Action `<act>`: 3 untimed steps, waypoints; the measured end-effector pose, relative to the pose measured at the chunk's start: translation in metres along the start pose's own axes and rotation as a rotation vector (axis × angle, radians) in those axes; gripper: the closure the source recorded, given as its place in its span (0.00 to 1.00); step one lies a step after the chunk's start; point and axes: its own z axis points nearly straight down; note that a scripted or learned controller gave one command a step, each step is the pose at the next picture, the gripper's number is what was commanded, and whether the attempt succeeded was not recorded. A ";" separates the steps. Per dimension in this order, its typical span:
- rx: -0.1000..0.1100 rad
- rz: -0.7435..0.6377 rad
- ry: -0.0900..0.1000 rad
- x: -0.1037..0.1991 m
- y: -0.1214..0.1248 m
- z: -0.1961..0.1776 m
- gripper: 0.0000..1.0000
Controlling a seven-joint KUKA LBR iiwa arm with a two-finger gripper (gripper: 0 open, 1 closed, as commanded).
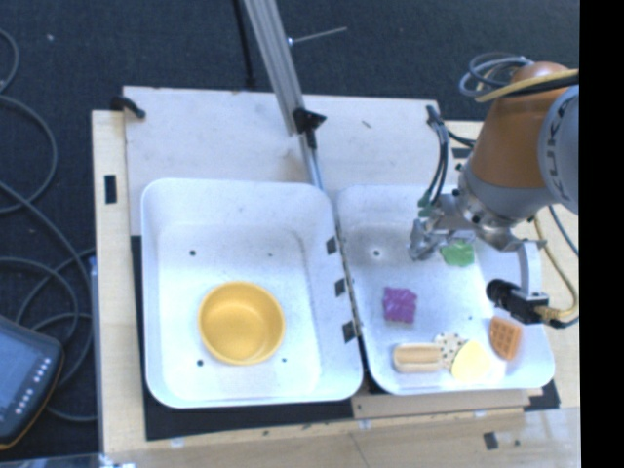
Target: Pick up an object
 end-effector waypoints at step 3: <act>0.000 -0.002 0.002 0.165 0.009 -0.026 1.00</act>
